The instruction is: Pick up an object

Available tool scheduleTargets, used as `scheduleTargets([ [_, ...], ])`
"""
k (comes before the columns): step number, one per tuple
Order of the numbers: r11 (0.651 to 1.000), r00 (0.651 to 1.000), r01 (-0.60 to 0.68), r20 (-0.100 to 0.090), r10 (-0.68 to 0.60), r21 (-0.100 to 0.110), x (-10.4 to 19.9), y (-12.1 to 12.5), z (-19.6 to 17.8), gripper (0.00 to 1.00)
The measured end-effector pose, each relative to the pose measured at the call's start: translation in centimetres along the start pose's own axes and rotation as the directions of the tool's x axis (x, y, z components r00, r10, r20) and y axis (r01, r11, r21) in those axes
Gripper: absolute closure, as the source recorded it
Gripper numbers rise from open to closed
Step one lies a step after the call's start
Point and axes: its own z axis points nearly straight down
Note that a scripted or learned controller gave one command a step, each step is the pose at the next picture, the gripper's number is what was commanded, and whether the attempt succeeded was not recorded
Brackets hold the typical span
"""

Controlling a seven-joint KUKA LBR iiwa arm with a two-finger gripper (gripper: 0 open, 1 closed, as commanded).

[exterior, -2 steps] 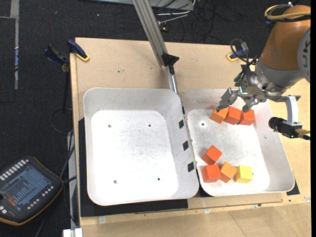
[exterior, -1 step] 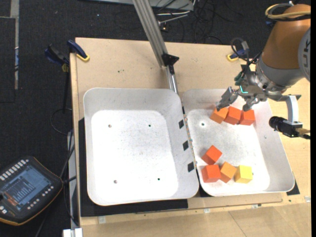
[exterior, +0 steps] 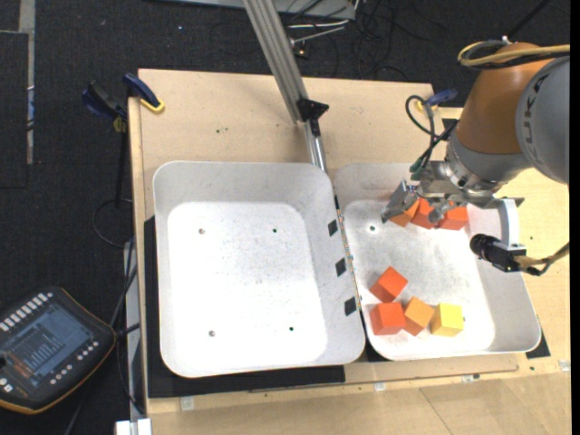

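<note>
My gripper is low over the far end of the right bin. An orange block sits between its two dark fingers, which press it from left and right. A red-orange block lies just to the right of it, touching the right finger. Nearer the front of the bin lie an orange-red block, a red-orange block, an orange block and a yellow block.
The left bin adjoins the right one, with black clips along the shared rim. A slanted metal pole ends at the back between the bins. A teach pendant lies off the bench at the lower left.
</note>
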Motion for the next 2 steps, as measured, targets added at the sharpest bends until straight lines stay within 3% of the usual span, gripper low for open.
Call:
scheduleTargets([
  [1, 1.000, 1.000, 0.000, 0.000, 0.000, 0.000, 0.3, 0.1, 6.4, 0.00],
  [2, 1.000, 1.000, 0.000, 0.000, 0.000, -0.003, 0.3, 0.1, 8.8, 0.00],
])
